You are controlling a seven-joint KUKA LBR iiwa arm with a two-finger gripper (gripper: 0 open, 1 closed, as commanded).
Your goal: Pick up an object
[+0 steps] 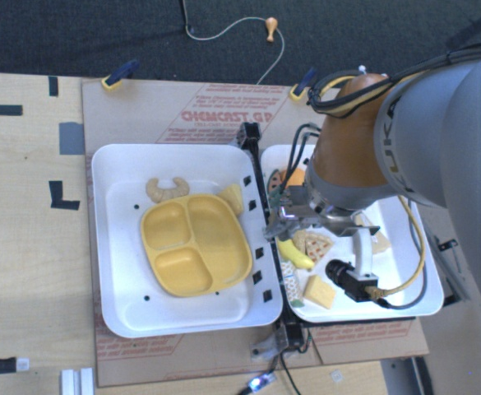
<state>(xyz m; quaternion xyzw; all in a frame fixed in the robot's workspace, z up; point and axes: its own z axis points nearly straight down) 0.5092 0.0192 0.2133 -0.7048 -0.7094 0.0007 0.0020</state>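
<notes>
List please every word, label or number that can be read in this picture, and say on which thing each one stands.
"CHEMCAST GP", in red print and seen upside down: on the brown cardboard sheet under the two bins; the last letters are uncertain.
Smaller red lines above and below that word, on the same sheet: too blurred to read.
Black angular marks on the bench top: shapes, not letters.

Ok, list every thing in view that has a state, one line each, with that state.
Yellow divided tray: flat in the left bin, upright, its compartments bare.
Tan ring-shaped piece: lying in the left bin, beside the tray's far edge.
Banana: lying in the right bin, under the arm.
Yellow wedge: resting on the right bin's floor.
Gripper: low over the right bin.
</notes>
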